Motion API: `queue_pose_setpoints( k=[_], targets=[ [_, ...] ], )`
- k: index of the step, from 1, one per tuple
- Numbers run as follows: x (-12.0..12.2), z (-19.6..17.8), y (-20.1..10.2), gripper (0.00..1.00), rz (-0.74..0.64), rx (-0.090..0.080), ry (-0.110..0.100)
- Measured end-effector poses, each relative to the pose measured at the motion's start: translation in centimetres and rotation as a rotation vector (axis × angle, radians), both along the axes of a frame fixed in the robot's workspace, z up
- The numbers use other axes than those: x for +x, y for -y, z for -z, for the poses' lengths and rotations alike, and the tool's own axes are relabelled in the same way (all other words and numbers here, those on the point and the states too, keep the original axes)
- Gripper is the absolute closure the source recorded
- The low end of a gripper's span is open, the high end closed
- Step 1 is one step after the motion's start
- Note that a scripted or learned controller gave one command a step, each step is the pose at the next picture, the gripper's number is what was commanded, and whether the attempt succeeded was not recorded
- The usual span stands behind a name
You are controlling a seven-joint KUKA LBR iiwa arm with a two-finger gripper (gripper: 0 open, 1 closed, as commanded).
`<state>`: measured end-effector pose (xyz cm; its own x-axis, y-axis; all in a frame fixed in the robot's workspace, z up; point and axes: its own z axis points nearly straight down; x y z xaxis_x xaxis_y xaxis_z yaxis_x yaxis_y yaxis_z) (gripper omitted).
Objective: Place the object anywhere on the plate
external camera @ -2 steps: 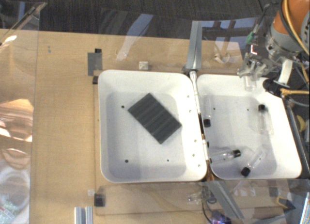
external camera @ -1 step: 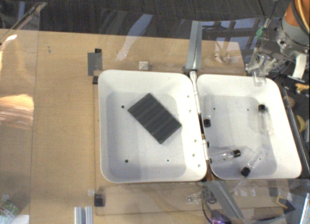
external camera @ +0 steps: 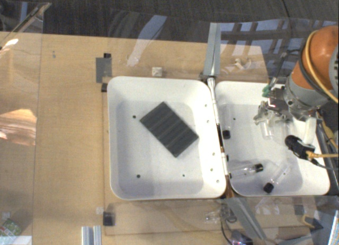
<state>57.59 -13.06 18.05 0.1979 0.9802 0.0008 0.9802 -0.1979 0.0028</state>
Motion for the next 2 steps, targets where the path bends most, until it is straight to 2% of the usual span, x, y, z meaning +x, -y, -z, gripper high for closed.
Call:
queue_pose_setpoints(
  k=[1, 2],
  targets=[
    [6.7, 4.9, 0.7, 1.0, -0.089, -0.001, -0.001],
    [9.1, 9.0, 3.1, 1.0, -0.209, 0.003, -0.017]
  ],
)
